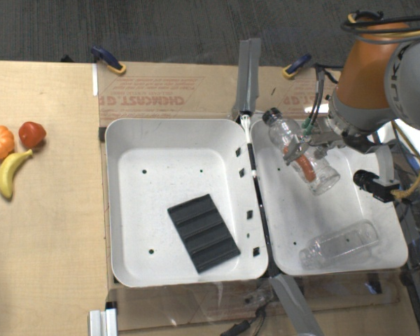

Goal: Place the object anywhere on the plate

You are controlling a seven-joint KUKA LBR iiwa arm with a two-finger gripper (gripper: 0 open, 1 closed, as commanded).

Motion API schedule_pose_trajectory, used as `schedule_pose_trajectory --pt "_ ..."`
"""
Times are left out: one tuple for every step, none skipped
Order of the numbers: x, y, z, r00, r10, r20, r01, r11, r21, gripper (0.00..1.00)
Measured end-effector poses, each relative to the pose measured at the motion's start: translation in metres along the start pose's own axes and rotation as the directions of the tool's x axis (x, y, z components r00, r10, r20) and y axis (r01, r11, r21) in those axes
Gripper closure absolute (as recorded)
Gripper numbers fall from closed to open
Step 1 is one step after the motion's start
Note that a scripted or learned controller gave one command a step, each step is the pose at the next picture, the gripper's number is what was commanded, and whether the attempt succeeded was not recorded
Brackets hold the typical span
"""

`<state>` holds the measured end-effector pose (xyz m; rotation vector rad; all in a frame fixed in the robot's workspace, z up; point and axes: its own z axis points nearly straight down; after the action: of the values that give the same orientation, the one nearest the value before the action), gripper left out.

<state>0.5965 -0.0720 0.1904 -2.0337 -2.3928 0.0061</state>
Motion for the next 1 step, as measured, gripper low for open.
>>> schedule_pose_trajectory --pt "0.0481 0.0075 -0.0006 0.923 -0.385 0.0 0.385 0.923 -0.002 1.0"
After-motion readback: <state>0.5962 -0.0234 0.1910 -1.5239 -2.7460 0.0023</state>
